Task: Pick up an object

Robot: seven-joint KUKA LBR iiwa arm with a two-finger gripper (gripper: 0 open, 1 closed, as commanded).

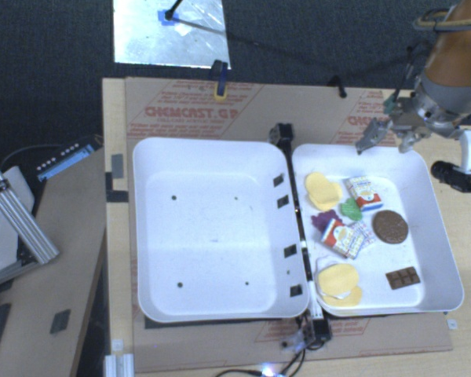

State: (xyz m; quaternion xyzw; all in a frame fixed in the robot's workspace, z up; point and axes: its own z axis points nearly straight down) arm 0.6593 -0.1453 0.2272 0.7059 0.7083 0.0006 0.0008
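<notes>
The objects to pick from lie in the right bin (436, 210): a round brown cookie (391, 227) sits near its middle, with a red-and-white carton (363, 192), a green piece (350, 209) and a yellow chip (323, 189) toward the left bin (153, 163), and a chocolate bar (403, 277) nearer the front rim. The gripper (388, 137) hangs over the right bin's far rim, its two fingers spread apart with nothing between them.
</notes>
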